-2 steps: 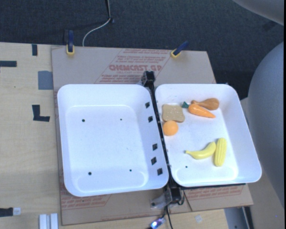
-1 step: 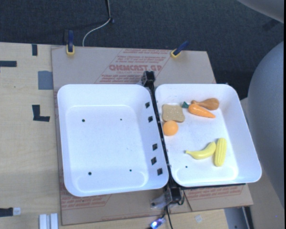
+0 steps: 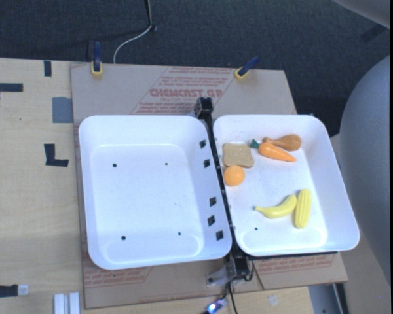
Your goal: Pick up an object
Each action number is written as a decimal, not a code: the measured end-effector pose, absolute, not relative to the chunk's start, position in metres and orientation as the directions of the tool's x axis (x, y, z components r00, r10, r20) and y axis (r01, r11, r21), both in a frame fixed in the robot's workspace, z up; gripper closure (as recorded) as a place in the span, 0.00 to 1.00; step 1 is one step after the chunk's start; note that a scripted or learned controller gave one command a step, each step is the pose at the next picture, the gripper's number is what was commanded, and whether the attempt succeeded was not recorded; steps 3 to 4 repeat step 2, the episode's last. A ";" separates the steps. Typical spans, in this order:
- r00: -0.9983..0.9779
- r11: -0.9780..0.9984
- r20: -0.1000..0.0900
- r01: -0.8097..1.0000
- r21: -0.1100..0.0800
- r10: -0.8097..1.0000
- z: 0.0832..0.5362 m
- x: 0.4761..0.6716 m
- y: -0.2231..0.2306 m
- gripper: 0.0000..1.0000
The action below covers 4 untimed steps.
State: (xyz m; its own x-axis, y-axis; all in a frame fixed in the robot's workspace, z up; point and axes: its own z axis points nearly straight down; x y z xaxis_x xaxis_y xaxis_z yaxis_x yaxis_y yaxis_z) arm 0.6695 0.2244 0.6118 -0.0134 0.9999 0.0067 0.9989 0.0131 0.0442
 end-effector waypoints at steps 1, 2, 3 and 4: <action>-0.014 0.014 0.011 0.998 0.061 1.000 0.621 0.671 0.226 1.00; -0.016 0.015 0.017 0.997 0.081 1.000 0.631 0.672 0.228 1.00; -0.016 0.015 0.017 0.997 0.081 1.000 0.631 0.672 0.228 1.00; -0.016 0.015 0.017 0.997 0.081 1.000 0.631 0.672 0.228 1.00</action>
